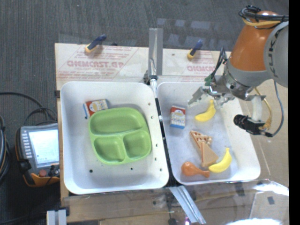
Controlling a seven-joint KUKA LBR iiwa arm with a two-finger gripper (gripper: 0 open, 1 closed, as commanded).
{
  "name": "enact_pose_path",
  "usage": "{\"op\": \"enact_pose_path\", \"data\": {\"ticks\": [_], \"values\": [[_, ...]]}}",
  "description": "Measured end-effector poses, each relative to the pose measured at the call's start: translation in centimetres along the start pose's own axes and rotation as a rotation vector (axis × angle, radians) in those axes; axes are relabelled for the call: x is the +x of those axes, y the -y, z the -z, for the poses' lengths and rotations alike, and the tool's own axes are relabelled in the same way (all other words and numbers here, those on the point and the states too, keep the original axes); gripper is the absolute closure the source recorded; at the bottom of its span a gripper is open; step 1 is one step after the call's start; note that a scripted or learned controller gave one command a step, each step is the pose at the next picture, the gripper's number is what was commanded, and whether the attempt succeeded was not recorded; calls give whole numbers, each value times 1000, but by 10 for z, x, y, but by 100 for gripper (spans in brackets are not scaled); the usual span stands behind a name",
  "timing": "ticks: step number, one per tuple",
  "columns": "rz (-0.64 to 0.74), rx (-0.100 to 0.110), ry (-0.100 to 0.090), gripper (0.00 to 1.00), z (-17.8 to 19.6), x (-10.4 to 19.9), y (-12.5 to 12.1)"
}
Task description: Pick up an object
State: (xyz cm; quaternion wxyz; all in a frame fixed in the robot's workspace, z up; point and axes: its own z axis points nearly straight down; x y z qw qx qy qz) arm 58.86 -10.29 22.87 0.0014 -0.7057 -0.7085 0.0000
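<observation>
The arm (255, 41) enters from the right and ends over the upper part of the right bin (243, 172). The tool (209, 97) hangs above that bin's far half with its two fingers (196, 97) spread apart; it is released and nothing sits between them. One finger points left toward the bin's centre, the other lies close to the upper banana (206, 113), which rests just below and beside the tool on the bin floor.

Contents of the right bin:
- A small red-and-white carton (177, 116) stands left of the upper banana, near the divider between the bins.
- A tan waffle-cone piece (202, 147) lies at mid-bin.
- A second banana (222, 161) lies at the lower right, touching the cone piece.
- An orange drumstick toy (193, 169) lies at the lower edge, just left of the second banana.

Contents of the left bin (75, 125):
- A green compartment plate (120, 135) occupies the centre.
- A small boxed item (95, 107) lies at its upper left, partly under the plate's rim.

Both bins rest on the surface (108, 64). A teach pendant (40, 149) sits to the left of the bins.
</observation>
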Motion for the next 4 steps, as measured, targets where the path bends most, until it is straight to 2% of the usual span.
{"op": "enact_pose_path", "data": {"ticks": [1,2,3,4], "values": [[-39,1,4,0,-70,-71,-13],[-79,-1,6,0,-135,-75,-32],[-78,2,3,100,-126,-73,-32],[-30,9,0,100,-46,-29,-60]]}}
